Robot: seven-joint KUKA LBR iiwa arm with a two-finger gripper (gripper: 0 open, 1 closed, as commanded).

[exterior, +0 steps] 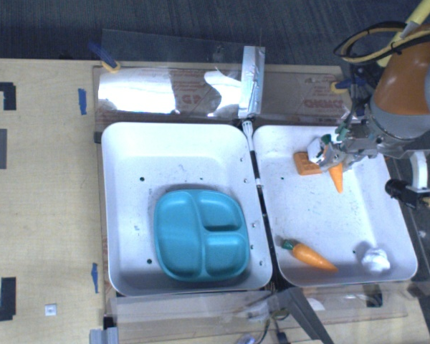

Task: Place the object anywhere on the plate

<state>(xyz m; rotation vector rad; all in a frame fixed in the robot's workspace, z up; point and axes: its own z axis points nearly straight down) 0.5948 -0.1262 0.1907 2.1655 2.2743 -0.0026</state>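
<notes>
Closest to the viewer, along the bottom of the right-hand bin [387,213], a toy carrot [309,255] lies flat on the white floor. Its green stub points to the left and slightly up, towards the divider, and its orange tip points right and slightly down. Beside it, in the lower right corner of that bin, sits a small pale crumpled object [375,259] that I cannot identify.

In the lower middle of the frame, the left-hand bin [122,163] holds a teal plate [201,233] with three compartments. It lies flat and nothing rests on it, so the task looks far from done.

Further back, in the upper part of the right bin, the gripper [332,153] hangs low over a second carrot [336,177]. This carrot is seen end-on at a steep slant: its thick end is up at the fingers and its tip points down the frame, so its long axis runs almost vertically in the picture. It appears to be pinched between the jaws, probably so it can be carried across to the plate. Just to its left lies a small orange block [306,163], touching or nearly touching the gripper.

Behind both bins runs a shiny clear barrier [172,84].
</notes>
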